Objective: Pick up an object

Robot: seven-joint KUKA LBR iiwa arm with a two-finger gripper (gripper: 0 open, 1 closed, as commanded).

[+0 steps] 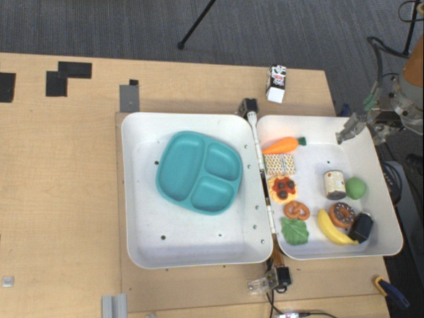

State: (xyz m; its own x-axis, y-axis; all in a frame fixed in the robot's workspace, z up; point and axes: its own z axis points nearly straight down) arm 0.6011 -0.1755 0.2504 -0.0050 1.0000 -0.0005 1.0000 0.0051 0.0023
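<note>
The pincer (349,131) is hovering at the far right corner of the right bin (387,240); whether it is released or clenched cannot be told, and nothing is showing in its grip; the toy carrot (282,145), can (334,184) and green ball (356,188) are lying below in that bin; for a clean pick, it should be descending squarely over one isolated item, well clear of the rim.

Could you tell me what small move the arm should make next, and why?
Probably move the gripper left and down over the right bin, toward the can. The gripper sits at the bin's upper right rim with nothing between its fingers, and the can stands fairly apart from the green ball and the other toys.
</note>
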